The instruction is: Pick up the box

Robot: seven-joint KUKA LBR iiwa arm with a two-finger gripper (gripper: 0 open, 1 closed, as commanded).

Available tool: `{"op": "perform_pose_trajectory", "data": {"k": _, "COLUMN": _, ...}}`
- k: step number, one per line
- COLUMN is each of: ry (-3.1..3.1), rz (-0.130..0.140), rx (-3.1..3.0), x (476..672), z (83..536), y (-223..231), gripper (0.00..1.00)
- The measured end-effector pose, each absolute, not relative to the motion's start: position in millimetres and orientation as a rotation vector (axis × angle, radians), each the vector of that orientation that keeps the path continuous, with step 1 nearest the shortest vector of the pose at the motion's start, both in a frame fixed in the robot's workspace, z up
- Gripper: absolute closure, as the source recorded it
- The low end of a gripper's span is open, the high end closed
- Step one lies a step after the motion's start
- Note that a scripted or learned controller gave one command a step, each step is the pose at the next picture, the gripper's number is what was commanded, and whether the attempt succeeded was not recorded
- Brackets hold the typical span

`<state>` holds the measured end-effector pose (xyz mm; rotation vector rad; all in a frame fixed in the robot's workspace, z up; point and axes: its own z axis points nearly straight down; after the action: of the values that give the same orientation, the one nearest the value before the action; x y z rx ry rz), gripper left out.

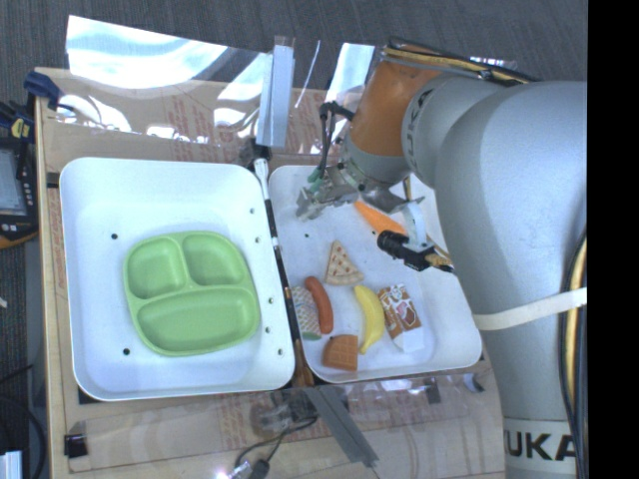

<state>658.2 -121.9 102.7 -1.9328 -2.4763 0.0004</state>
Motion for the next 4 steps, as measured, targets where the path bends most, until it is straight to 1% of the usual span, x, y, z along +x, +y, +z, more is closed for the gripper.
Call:
{"op": "perform_pose_trajectory", "data": {"k": 1, "ry": -2.476, "rz": 0.000, "rx": -1.933, "x": 658.2, "z": 102.7, "y": -121.9, "gripper": 0.00}}
{"op": "perform_pose_trajectory", "data": {"k": 2, "ry": -2.512, "rz": 0.001, "rx": -1.882, "x": 583.2, "z": 101.1, "y": -130.9, "gripper": 0.00}}
{"op": "perform_pose_trajectory", "data": {"k": 3, "ry": -2.377, "rz": 0.004, "rx": -2.047, "x": 542.0, "z": 134.3, "y": -179.0, "gripper": 0.00}}
{"op": "perform_pose_trajectory", "data": {"k": 4, "ry": -2.330, "rz": 0.001, "rx": -2.110, "x": 582.2, "z": 97.6, "y": -200.0, "gripper": 0.00}}
